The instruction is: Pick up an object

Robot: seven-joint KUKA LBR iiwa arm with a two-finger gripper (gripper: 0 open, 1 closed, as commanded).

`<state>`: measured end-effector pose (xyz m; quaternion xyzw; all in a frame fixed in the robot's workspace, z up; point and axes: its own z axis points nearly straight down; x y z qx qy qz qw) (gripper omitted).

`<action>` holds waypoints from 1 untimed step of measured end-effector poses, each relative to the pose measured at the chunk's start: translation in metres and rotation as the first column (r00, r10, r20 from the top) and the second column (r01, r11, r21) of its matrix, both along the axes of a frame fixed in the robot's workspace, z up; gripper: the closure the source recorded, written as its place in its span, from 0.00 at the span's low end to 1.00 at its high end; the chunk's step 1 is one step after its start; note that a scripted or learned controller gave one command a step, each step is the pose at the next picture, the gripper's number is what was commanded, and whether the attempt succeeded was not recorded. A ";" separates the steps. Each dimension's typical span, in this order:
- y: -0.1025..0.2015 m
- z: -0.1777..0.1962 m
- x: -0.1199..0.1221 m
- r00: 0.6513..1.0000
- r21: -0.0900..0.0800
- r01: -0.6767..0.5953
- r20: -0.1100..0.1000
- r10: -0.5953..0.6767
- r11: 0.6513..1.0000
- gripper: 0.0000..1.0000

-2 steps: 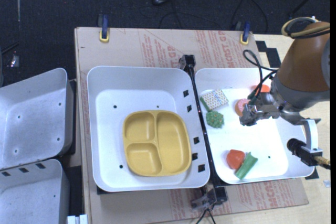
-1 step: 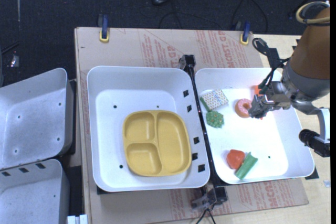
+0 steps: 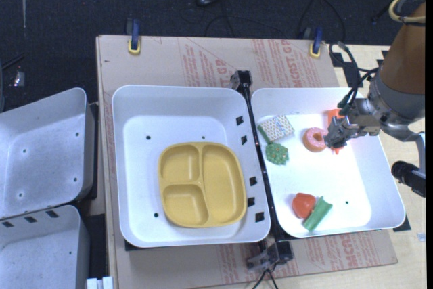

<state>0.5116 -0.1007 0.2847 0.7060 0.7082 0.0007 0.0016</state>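
Standing by the desk [image 3: 176,54] and working from the bottom of the frame upward: in the lower part of the right bin [image 3: 379,210] a red piece [image 3: 304,203] is lying right against a green stick-shaped thing [image 3: 316,214], which is slanting from lower left to upper right. The left bin [image 3: 128,166] is carrying a yellow divided tray [image 3: 201,184], sitting mid-frame.

Higher up in the right bin, a green leafy lump [image 3: 277,153] is sitting just below a speckled white block [image 3: 277,126]. Right of those, a pink donut-shaped ring [image 3: 314,139] is lying flat, and that looks like the likeliest target to me. The gripper [image 3: 336,137] is hanging just to the ring's right, pretty much level with it, so the ring is lying directly toward frame-left of the fingertips. Something small and orange [image 3: 334,116] is peeking out beside the gripper too; hard to say what.

Whether the gripper is spread or clenched, I honestly cannot tell from here, it's a dark blob. Nothing is visibly caught in it. I'd guess a short shift left is what the pick is calling for.
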 end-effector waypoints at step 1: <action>0.055 -0.004 -0.006 1.000 0.003 -0.005 -0.005 0.005 1.000 1.00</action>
